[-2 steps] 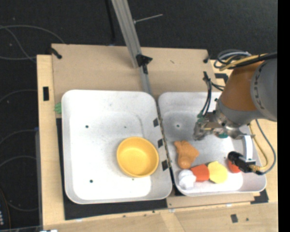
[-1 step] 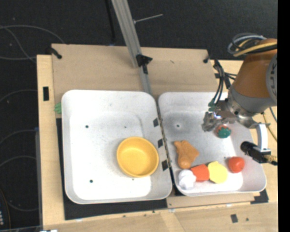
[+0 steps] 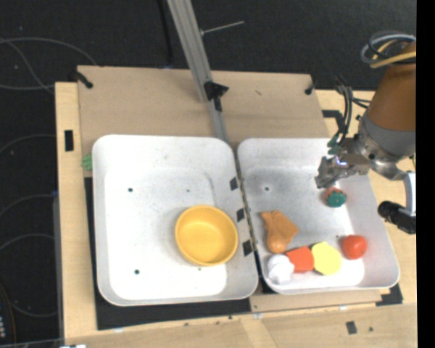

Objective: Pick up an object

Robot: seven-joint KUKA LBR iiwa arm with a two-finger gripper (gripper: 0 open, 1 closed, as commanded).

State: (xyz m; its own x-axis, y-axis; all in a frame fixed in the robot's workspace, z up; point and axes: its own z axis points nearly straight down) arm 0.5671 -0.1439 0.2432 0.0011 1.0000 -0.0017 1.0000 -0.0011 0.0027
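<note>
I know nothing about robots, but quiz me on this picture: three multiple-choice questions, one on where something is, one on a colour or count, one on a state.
1. Where is the yellow bowl?
A. in the left bin
B. in the right bin
C. on the bare bench

2. What colour is the band on the arm above its wrist?
A. blue
B. orange
C. green

3. How does the yellow bowl sit?
A. tipped on its side
B. upside down
C. upright, opening facing up

Answers:
1. A, the bowl rests on the left bin's floor, near the wall shared with the right bin.
2. B, an orange section sits above the grey wrist.
3. C, its hollow inside is visible from above.
</note>
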